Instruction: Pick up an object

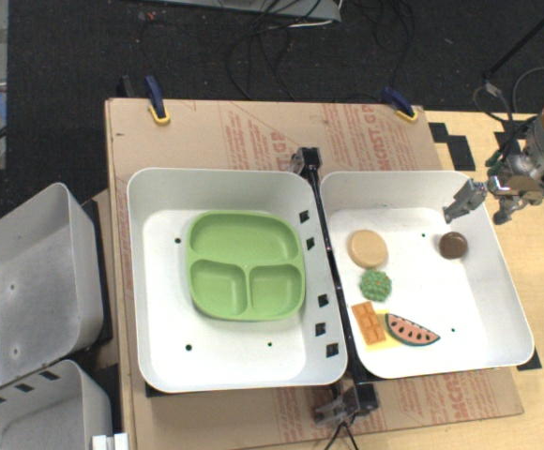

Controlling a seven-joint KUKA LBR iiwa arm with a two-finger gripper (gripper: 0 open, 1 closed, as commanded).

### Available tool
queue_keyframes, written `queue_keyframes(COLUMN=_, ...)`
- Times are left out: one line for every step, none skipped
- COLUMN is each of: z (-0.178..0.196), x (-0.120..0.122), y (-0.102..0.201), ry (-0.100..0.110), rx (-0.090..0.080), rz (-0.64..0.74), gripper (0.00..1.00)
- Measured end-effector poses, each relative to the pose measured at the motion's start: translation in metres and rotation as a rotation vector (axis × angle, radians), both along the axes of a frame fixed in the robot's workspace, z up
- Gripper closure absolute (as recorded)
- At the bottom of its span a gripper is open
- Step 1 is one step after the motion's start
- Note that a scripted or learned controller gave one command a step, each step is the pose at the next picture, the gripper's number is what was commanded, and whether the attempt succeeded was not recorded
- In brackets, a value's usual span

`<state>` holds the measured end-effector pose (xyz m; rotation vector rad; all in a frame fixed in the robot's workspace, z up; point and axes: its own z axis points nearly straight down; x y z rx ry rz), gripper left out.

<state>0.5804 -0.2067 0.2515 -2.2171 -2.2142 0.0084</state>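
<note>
The right bin (497, 345) holds several toy foods. A tan round biscuit (369, 247) lies near its left wall, with a green broccoli piece (376, 285) just below it. An orange waffle piece (370, 322) and a watermelon slice (411, 330) sit toward the front. A small brown round piece (453, 245) rests near the right side. My gripper (483, 206) hangs over the bin's upper right corner, above and to the right of the brown piece, apart from it. Its fingers stand open with nothing between them.
The left bin (150, 345) contains a light green divided plate (246, 265). A black divider (321, 251) runs between the two bins. Grey tubs (28, 289) stand off the bench to the left. Clamps (158, 101) hold the board's back edge.
</note>
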Motion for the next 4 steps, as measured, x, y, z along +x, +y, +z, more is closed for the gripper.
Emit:
queue_keyframes(z=0.005, x=0.002, y=0.000, ry=-0.010, rx=-0.003, rz=0.003, gripper=0.00)
queue_keyframes(z=-0.056, x=-0.006, y=0.000, ry=-0.003, rx=0.000, rz=-0.001, gripper=0.00)
queue_keyframes(z=-0.113, x=-0.013, y=-0.007, ry=-0.003, rx=-0.001, rz=-0.001, gripper=0.00)
queue_keyframes(z=-0.162, x=-0.014, y=-0.006, ry=-0.005, rx=-0.001, rz=0.000, gripper=0.00)
